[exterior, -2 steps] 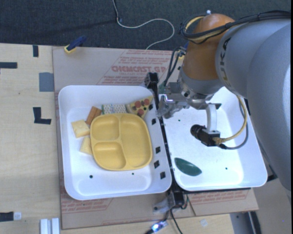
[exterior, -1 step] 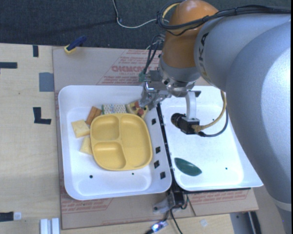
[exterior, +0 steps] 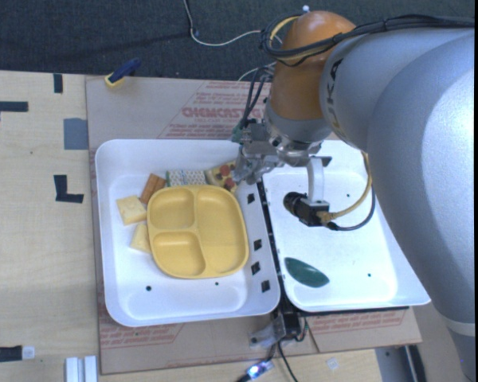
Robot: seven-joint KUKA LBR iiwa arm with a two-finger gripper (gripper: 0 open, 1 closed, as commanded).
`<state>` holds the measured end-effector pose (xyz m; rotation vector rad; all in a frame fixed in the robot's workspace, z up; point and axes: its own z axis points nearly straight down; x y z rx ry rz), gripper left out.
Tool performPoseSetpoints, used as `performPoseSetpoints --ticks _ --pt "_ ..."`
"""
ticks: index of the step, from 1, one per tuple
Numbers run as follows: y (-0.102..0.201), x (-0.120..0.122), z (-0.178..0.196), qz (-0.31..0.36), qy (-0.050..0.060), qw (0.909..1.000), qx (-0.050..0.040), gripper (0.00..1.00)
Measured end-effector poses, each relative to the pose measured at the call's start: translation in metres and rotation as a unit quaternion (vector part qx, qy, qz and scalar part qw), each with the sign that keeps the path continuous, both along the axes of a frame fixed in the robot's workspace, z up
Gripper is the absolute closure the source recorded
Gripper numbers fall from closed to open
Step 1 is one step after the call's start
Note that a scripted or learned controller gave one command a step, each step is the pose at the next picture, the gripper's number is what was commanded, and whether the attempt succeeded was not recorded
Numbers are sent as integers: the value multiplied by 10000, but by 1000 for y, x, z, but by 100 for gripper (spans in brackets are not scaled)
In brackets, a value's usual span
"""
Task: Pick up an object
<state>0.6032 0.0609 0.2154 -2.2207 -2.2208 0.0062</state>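
The fingers (exterior: 240,168) are reaching down at the back right corner of the left shallow white plastic bin (exterior: 111,213), close to the divider between the two bins; whether they are apart or together is impossible to tell, since the wrist hardware is crowding them. Just beside them a small multicoloured object (exterior: 221,173) is lying against the bin's back wall, next to a speckled flat piece (exterior: 185,177). In front of these a yellow sectioned plastic plate (exterior: 197,231) is sitting on the bin floor, with a brown stick-shaped piece (exterior: 151,187) and pale yellow square crackers (exterior: 131,209) lying at its left edge. Above the fingers the orange band (exterior: 303,70) of the grey arm (exterior: 414,134) is rising toward the right. In the right white bin (exterior: 358,297) a dark green flat leaf-shaped object (exterior: 307,273) is lying near the front. Both bins are resting on brown cardboard (exterior: 167,106) on the counter (exterior: 32,237).
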Motion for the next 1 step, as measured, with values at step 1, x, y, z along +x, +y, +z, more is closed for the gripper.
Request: performPoseSetpoints --ticks 1 --pt "3 -6 12 9 -9 10000 11 100"
